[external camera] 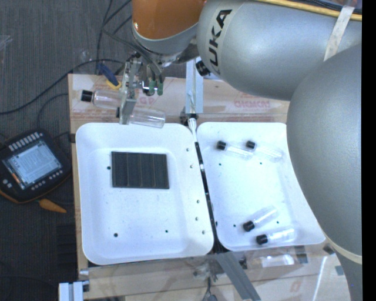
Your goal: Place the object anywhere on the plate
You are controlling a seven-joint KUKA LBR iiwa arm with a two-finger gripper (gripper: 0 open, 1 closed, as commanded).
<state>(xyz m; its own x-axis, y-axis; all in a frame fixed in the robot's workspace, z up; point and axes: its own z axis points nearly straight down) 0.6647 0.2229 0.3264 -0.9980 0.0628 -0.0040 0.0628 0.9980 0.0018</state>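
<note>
**Gripper at the far rim of the left bin, clear tube at its fingers**

The grey KUKA arm with the orange band (164, 17) reaches in from the right and crosses the top of the view. Its two-finger gripper (134, 97) hangs above the far edge of the left shallow white bin (94, 235). The grey metal fingers (126, 109) point down and sit close together, and a clear plastic tube (144, 119) lies right at their tips, stretched sideways along the bin's rim. Whether the fingers actually pinch that tube or only touch it I cannot tell from this angle.

The dark grey ribbed rectangular plate (140, 170) lies flat in the left bin, towards its far half, well apart from the tube at the rim. Nothing rests on the plate.

A second clear tube with a black cap (97, 97) lies on the wooden bench (235, 103) behind the left bin, just left of the gripper.

The right shallow white bin (235, 194) holds several clear vials with black caps: two near its far side (238, 149) and two near its front corner (267, 226).

A black handheld control pendant with a grey screen (32, 166) sits on the dark floor to the left of the bench.
</note>
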